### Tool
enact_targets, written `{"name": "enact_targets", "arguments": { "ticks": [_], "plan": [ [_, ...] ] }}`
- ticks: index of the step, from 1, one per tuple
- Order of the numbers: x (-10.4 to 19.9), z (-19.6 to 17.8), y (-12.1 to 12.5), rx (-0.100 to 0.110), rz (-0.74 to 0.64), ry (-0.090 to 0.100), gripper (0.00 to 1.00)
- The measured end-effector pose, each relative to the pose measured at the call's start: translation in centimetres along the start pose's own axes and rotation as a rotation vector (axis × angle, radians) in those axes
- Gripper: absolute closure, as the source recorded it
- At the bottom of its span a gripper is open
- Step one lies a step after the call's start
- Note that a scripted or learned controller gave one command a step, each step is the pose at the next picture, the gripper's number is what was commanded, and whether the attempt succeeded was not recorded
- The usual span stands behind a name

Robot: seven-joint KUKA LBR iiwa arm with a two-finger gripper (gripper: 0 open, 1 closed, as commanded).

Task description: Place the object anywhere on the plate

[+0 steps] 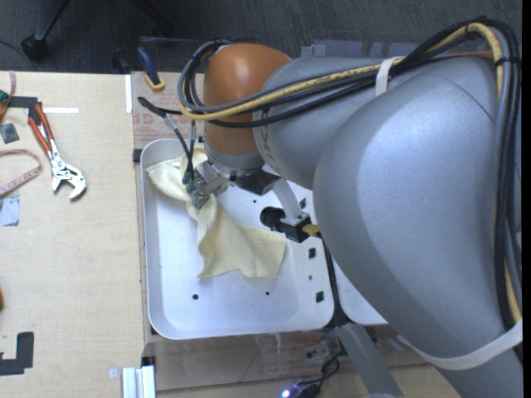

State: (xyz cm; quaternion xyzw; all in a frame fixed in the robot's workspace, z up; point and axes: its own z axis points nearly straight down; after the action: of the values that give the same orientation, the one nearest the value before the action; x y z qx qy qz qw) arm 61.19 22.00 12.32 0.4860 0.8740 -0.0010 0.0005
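Overhead, one grey arm (390,164) was seen reaching into one white bin (166,305) over one pale yellow cloth (236,251).

One cloth was counted, lying crumpled in the bin's left half, with one end bunched near the upper left corner and the rest spread toward the middle. One gripper (199,187) was seen low over the cloth's upper part, just at the fabric; whether it was open or closed could not be told, as it was hidden under the wrist. One orange band (241,81) was noted above the wrist, and several black and yellow cables (348,77) were draped along the arm. One wrench (58,160) with red handles was laid on the light wooden bench (75,264) to the left. Dark carpet (249,7) was seen beyond the bench.
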Motion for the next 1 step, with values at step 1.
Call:
{"name": "enact_targets", "arguments": {
  "ticks": [1],
  "plan": [
    [-2.58,-3.29,3.93,0.000,0.165,0.000,1.00]
  ]
}}
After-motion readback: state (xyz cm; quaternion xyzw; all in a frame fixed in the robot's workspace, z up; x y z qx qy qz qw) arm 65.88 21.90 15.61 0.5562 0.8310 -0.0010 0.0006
